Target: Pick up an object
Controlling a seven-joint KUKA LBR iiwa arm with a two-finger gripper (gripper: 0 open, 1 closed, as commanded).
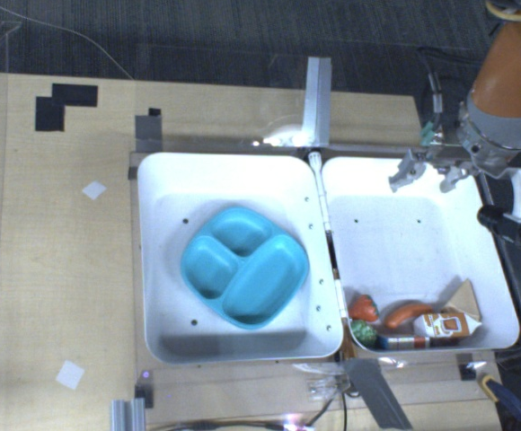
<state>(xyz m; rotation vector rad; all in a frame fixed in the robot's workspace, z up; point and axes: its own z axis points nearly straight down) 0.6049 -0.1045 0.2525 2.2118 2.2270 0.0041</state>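
Nothing grabbed yet, pretty much at square one.

My claw [428, 171] hangs open and empty over the right white bin's [510, 287] far edge; the orange sausage-shaped toy [404, 313] sits in the near corner, well apart.

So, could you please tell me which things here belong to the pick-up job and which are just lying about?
Belong to the job:
- hand, open, above the right bin's far edge
- red tomato, sausage, green item and small carton, clustered at that bin's near edge

Lying about:
- blue divided tray in the left bin
- cables on the dark floor
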